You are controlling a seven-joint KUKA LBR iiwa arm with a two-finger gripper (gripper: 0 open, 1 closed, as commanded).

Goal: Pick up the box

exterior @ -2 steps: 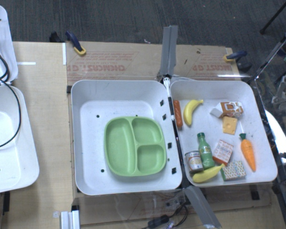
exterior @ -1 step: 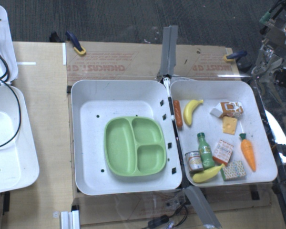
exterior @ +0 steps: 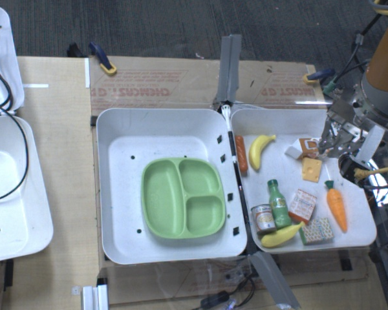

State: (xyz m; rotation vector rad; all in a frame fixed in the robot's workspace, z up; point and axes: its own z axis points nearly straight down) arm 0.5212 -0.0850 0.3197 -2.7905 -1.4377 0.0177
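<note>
Banana point(exterior: 280, 236) foremost; pincer point(exterior: 330, 146) partly hides box point(exterior: 308, 148).

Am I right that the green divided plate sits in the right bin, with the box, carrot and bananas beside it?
Not quite. The camera view shows the green divided plate alone in the left bin. The box, carrot and bananas lie in the right bin, as you said.
</note>
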